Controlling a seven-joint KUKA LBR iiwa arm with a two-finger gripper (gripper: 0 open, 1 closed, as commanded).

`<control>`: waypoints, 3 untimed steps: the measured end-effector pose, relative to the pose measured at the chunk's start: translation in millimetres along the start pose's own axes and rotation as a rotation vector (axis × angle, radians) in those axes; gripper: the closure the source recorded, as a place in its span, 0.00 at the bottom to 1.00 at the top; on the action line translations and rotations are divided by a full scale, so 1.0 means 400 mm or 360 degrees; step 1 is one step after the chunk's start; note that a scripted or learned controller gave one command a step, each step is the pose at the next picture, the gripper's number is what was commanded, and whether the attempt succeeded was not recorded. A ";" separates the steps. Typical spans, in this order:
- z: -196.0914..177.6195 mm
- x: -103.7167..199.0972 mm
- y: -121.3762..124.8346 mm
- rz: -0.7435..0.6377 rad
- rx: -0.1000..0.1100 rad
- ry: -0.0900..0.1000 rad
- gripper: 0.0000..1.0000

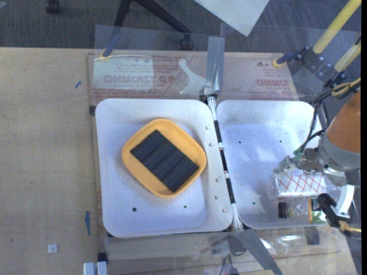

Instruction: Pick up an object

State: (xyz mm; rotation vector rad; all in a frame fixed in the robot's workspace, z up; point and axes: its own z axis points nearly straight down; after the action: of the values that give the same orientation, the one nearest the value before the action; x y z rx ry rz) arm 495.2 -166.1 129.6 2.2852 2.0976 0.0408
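With its grip state impossible to tell, the gripper point(309, 164) hovered over the clear packet point(298, 185) at the right bin's point(252, 125) five o'clock; a centred, square descent seemed wisest.

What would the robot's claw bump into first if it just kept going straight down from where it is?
Probably the clear packet with a red criss-cross pattern lying in the right bin, directly under the gripper. Depth is hard to judge from above.
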 end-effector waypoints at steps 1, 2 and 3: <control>0.100 0.151 -0.046 0.0097 0.0054 0.0011 0.00; 0.072 0.146 -0.042 0.0105 0.0045 0.0008 1.00; 0.071 0.152 -0.055 -0.0475 0.0072 0.0024 1.00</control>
State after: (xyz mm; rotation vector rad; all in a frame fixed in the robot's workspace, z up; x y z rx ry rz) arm 479.7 -104.1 99.6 1.9730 2.4456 0.0014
